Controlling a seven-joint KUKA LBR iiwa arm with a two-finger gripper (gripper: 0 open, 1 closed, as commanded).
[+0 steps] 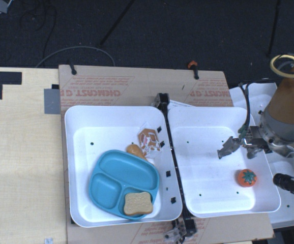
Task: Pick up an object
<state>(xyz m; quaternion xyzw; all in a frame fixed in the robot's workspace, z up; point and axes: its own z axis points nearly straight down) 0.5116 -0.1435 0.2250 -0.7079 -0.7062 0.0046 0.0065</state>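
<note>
Slice of tan toast (138, 203) on blue divided plastic plate (122, 183). Grey two-finger gripper (238, 147) spread, holding nothing, above right white bin (215, 207); small orange tomato-like ball (246, 177) unpicked.

Both white bins (81, 136) look like smooth, slightly glossy plastic; the blue tray (111, 179) is matt plastic. My gripper (233, 147) reads as dull grey metal. Board (137, 88) beneath: printed matt cardboard.
</note>
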